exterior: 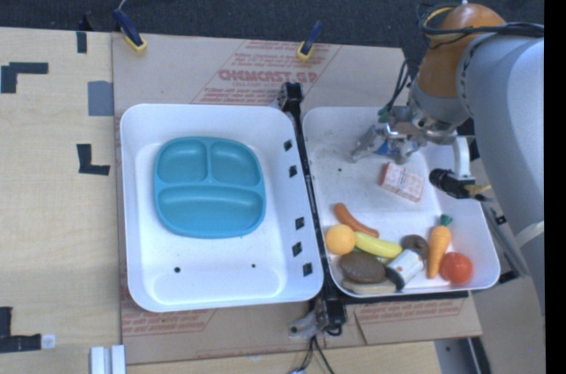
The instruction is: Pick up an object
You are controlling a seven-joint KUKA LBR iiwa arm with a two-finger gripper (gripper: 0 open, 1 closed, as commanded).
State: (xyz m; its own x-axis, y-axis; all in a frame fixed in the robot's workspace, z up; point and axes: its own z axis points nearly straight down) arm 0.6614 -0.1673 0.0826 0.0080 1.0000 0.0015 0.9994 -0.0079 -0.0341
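White plastic forms both shallow bins, and the right bin (354,126) serves as the landmark. Over its upper part hangs the gripper (382,144), its metal fingers (364,148) spread apart with nothing between them, tips low over the bare bin floor. The grey arm (495,98) with its orange band (455,45) comes in over the bin's right wall.

Just below and right of the gripper, inside the right bin, lies a small pinkish box (402,181) — apart from the fingers, flat on the floor. Toward the bin's lower edge sits a cluster of toy foods: an orange sausage-like piece (352,219), a round orange fruit (340,240), a yellow banana (378,246) touching it, a dark brown patty (362,268), a carrot (439,248) and a red tomato (456,267) in the lower right corner. A small black-and-white item (405,266) lies between the patty and the carrot; what it is cannot be told.

Left of the right bin — side by side with it — the left bin (141,275) holds a blue divided plate (210,187), lying in its upper half.
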